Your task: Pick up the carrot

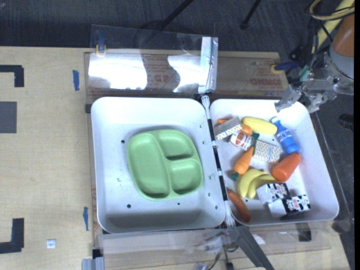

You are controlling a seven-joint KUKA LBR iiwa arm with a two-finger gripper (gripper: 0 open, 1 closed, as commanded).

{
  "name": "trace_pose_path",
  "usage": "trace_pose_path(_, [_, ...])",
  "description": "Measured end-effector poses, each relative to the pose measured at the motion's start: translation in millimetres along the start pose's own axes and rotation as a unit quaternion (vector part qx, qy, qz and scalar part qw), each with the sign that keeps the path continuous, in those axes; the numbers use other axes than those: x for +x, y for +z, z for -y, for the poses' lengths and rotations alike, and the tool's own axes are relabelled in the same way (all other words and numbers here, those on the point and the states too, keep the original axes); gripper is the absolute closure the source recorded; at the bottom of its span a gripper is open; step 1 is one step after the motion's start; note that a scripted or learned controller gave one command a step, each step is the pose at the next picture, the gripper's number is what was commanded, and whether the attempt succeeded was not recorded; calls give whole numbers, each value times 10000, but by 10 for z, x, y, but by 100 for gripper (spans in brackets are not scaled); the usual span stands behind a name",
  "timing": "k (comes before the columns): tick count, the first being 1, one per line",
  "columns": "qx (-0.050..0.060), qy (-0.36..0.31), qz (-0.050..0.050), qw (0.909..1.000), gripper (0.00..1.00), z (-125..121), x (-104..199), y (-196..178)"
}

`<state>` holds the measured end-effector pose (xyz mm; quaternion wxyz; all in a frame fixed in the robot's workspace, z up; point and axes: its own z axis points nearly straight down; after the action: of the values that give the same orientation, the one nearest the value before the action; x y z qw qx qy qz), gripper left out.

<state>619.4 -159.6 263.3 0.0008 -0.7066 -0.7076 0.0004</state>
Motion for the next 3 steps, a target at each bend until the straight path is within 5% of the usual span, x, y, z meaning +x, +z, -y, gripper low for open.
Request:
trace_pose_path(1, [-6, -960, 2, 9954, 0, 122, 622, 1252])
trace_pose_path(2, [-148, -1616, 49, 9867, 0, 562, 562, 1671])
trace_pose_path(3, [-14, 1301, 7, 9915, 0, 732, 955, 794])
